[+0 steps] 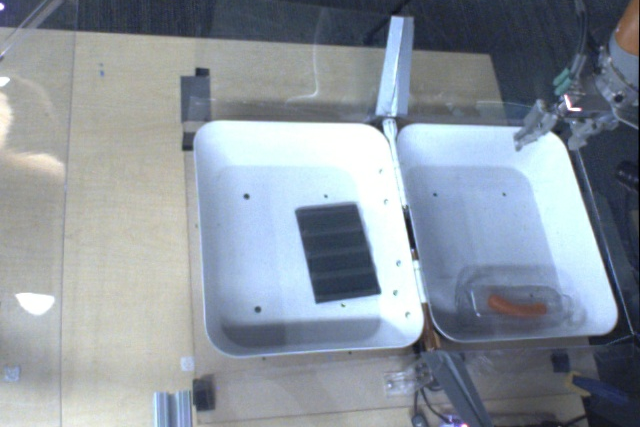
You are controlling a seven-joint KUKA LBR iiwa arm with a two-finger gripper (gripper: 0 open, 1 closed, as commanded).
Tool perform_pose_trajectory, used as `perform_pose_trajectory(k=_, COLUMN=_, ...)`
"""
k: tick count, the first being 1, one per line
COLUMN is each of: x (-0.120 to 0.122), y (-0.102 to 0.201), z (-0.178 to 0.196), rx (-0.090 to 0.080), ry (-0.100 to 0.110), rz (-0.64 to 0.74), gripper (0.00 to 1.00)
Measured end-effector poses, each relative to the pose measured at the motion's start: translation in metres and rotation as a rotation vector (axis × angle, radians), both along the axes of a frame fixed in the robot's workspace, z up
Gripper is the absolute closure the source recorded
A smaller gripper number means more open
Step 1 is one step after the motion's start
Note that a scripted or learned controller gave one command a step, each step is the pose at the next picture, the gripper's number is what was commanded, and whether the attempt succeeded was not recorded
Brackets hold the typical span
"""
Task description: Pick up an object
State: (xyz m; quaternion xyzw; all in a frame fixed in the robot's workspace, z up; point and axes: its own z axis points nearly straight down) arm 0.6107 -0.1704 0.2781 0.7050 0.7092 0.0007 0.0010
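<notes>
A dark ribbed rectangular pad [338,252] lies flat in the middle of the left bin [230,175]. In the right bin [470,170], near its front right corner, a clear plastic piece with an orange object inside [515,303] rests on the floor. My gripper [555,133] hangs over the far right corner of the right bin, well away from both objects. Its fingers [529,131] are spread open with nothing between them.
A metal post [394,75] stands at the back where the two bins meet. Clear plastic sheeting [60,115] lies over the wooden bench on the left. Cables and fittings [440,390] sit below the bins' front edge.
</notes>
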Motion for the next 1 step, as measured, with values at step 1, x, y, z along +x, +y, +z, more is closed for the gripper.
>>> perform_pose_trajectory(k=1, x=-0.0608, y=0.0382, z=-0.1827, rx=0.0, ry=-0.004, rz=0.003, gripper=0.0)
